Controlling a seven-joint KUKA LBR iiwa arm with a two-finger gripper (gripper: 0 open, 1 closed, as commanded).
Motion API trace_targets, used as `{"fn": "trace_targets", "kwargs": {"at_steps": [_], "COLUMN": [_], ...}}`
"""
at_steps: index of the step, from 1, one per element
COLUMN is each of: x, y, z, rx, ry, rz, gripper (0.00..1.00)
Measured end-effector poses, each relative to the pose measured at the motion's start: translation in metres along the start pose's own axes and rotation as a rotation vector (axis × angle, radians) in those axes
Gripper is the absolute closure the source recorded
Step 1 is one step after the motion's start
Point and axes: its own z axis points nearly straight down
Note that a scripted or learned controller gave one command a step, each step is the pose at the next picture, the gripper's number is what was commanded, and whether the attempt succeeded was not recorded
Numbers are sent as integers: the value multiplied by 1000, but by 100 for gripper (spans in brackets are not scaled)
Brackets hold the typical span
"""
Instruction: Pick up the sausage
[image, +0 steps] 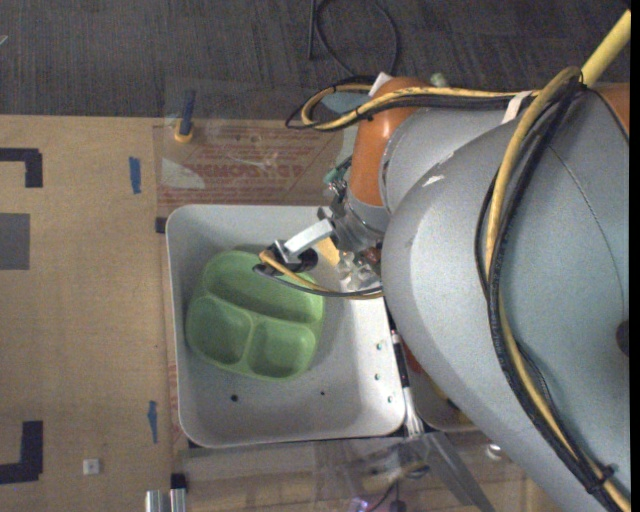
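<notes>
Grey arm (500, 300) is seen closest, hiding much. A reddish bit (367, 262) by the gripper (347, 246) may be the sausage — this cannot be told, nor how wide the gripper is. It should be squeezed at its middle and lifted slowly, clear of the green tray (250, 340) in the white bin (300, 415).

Big grey arm (500, 300) blocks most of the rt side, incl. the white bin (290, 412) rt rim (green tray (250, 335) top-rt corner too, under wrist cabling). Arm runs off frame.
</notes>
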Motion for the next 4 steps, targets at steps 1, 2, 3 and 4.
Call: {"fn": "trace_targets", "kwargs": {"at_steps": [1, 2, 3, 4], "x": [42, 35, 32, 100], "y": [-8, -65, -125, -94], "z": [-117, -9, 35, 37], "rx": [-3, -1, -20, 7], "ry": [3, 6, 25, 11], "rz": [-181, 332, 30, 326], "gripper": [100, 100, 100, 100]}}
